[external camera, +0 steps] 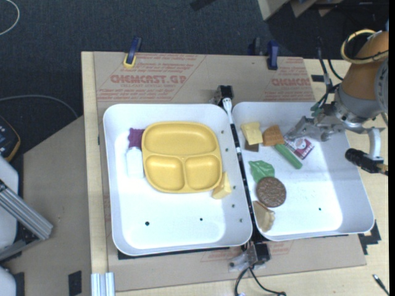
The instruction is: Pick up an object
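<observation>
A dark carpeted floor surrounds the worktop (185,82), a cardboard-covered board clamped at its far edge, bearing two shallow white bins side by side. The left bin (173,230) carries a yellow divided tray (182,156) with a purple scrap (135,137) at its left rim. The right bin (321,217) holds the loose pieces: a tan block (251,133), an orange-brown chunk (272,135), a green stick (288,155), a green leaf-like piece (261,169), a brown round disc (271,191) and a pale wedge (264,216).

The pincer (303,130) hangs low over the far middle of the right bin, reaching in from the right. The nearest candidate is a small red-and-white item (302,147), lying just toward the camera from the pincer, touching or almost under it. The green stick lies just beside that, its long axis slanting from upper left to lower right, so a grip across it would need the fingers turned to match.

Whether the pincer is spread or closed I cannot tell; its metal parts blur together against the white floor. The red-and-white item is too small to identify, and the arm's wrist is cut off at the right.
</observation>
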Controlling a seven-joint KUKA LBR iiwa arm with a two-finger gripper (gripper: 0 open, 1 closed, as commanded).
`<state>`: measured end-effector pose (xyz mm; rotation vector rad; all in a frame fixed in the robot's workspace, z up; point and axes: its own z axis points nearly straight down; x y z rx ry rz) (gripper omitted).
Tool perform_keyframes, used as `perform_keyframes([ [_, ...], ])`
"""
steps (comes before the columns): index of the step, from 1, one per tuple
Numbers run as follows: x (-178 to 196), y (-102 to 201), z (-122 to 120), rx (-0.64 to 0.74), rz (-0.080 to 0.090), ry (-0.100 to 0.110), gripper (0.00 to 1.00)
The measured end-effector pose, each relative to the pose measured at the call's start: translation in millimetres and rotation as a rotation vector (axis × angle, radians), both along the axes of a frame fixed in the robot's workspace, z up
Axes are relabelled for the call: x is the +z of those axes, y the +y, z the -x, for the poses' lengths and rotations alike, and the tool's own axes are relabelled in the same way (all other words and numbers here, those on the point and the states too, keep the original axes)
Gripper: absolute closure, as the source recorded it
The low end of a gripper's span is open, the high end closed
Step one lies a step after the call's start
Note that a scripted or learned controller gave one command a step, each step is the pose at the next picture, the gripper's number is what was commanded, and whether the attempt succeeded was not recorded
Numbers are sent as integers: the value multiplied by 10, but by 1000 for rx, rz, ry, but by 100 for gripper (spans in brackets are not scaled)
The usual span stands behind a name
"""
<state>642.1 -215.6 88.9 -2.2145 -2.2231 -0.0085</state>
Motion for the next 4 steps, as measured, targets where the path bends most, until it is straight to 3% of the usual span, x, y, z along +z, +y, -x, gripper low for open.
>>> perform_keyframes([
  [1, 144, -1, -27, 1, 3, -10, 100],
  [3, 1251, 64, 5, -5, 10, -7, 100],
  [4, 1374, 60, -4, -3, 9, -4, 100],
])
